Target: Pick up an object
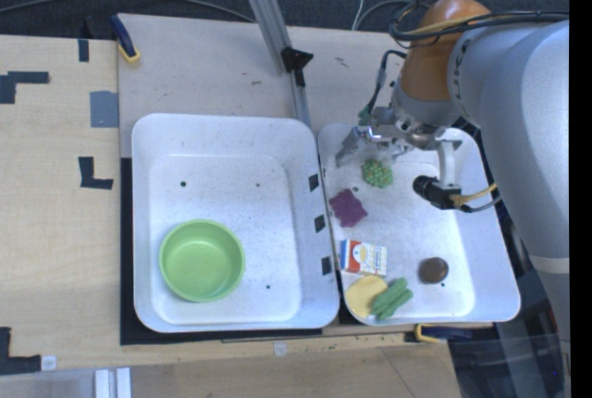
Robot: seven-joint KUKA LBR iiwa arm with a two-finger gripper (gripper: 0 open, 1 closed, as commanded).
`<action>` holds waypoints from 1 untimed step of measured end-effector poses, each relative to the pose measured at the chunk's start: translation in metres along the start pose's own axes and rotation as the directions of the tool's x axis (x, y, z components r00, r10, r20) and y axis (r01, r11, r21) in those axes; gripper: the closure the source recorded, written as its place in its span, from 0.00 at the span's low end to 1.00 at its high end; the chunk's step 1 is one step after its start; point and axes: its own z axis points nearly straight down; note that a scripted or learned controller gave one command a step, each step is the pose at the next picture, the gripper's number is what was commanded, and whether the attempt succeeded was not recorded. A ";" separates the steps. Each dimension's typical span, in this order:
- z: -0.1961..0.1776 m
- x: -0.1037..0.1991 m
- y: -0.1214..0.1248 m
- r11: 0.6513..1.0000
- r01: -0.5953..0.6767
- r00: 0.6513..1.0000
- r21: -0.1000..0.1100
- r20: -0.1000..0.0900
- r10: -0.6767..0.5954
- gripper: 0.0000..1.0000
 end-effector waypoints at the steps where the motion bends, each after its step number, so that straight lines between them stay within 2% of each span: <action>1: -0.013 0.001 0.001 1.000 0.002 1.000 -0.004 0.000 -0.002 1.00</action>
